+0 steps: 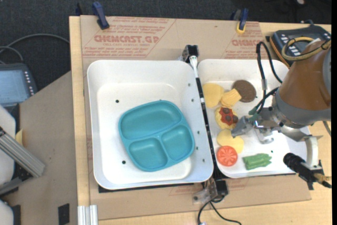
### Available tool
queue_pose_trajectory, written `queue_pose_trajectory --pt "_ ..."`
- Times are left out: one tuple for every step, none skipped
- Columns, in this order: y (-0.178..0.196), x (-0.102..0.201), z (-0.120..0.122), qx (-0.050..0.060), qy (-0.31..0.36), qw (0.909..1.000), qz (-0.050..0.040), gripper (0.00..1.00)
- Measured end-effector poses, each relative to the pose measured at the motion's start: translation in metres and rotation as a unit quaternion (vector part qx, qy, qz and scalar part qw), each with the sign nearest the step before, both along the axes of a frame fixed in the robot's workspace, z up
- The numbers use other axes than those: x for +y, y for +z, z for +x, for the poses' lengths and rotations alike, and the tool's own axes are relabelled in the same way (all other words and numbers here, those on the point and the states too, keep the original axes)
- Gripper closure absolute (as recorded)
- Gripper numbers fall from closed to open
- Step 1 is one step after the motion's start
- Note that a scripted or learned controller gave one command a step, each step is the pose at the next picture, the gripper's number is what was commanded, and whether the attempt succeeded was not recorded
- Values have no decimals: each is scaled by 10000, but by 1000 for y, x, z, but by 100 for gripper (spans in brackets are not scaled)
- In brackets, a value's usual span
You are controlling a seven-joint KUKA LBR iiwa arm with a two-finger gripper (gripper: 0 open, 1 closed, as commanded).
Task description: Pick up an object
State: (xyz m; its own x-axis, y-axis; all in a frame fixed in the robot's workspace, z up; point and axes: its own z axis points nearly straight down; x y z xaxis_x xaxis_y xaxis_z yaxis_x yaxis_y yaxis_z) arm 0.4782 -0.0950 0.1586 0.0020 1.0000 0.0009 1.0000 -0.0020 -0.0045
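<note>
Hovering low in the right bin (274, 68), the gripper (243, 126) points toward nine o'clock from the grey-and-orange arm (305, 87); whether it is released or clenched, I cannot tell. Just at its tip lie a red-and-yellow toy (227, 116) and, at seven o'clock, a pale yellow piece (230, 139). Farther toward twelve o'clock sit a yellow chunk (230, 98), a pale yellow round (212, 94) and a brown disc (245, 90). At six o'clock rest a red tomato slice (227, 155) and a green vegetable (257, 161). Well apart at nine o'clock, the left bin (105, 81) carries a teal divided plate (156, 134).
</note>
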Motion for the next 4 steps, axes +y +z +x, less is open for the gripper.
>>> queue_pose_trajectory --pt "-22 -4 0 0 4 10000 3 0" --pt "-68 0 0 -2 6 10000 10 0" --pt "-72 -10 2 -26 12 10000 18 0" --pt "-50 -33 34 -50 12 10000 -21 0"
